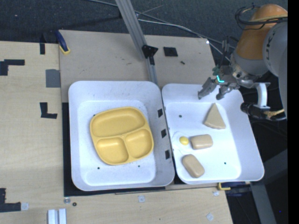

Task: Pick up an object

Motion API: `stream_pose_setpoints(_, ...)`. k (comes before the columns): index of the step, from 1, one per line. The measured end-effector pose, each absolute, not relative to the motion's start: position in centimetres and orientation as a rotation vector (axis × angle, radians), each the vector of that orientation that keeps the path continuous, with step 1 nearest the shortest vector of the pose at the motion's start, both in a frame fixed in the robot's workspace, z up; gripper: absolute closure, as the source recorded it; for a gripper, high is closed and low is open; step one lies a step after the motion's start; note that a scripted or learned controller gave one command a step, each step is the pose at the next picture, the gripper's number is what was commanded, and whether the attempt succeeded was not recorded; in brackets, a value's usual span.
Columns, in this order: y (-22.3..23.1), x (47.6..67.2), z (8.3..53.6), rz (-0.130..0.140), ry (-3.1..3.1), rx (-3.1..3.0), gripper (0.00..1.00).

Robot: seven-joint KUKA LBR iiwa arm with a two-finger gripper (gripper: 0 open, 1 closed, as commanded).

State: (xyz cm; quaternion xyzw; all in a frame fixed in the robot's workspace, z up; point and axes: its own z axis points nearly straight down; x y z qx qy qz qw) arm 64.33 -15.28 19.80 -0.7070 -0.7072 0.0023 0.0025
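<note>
The arm comes in from the right, its grey body with the orange band point(261, 20) high at the edge, and its gripper point(213, 92) hangs over the far end of the right-hand bin point(243, 139). The two dark fingers point(204, 90) are spread apart with a clear gap between them, and nothing sits in that gap. A small teal light glows at the wrist just behind the fingers.

Just below the gripper, nearest to it of all the pieces, lies a tan wedge-shaped block point(215, 117), its tip pointing up toward the fingers but apart from them. Further down from the gripper, toward the near side of the bin, rests a tan rounded rectangular block point(201, 142), and touching or just beside its left end is a small yellow ball point(184, 141). Below those again, farthest from the gripper in this bin, a tan oval block point(192, 165) lies at a slant.

Well off to the gripper's left, across the seam where the bins meet, the left-hand bin point(79, 125) holds a yellow divided plate point(121, 135) with three compartments, one long one on its far side and two smaller ones on its near side. It lies flat near the middle of that bin.

A grey metal bar point(133, 24) slants down from the top of the scene to the far edge where the two bins meet, up and to the left of the gripper.
</note>
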Motion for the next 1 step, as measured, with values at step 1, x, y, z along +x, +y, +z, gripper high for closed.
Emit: stream_pose_setpoints(1, -15.27, 64.47, 20.07, 0.002, -2.222, -2.220, 0.00)
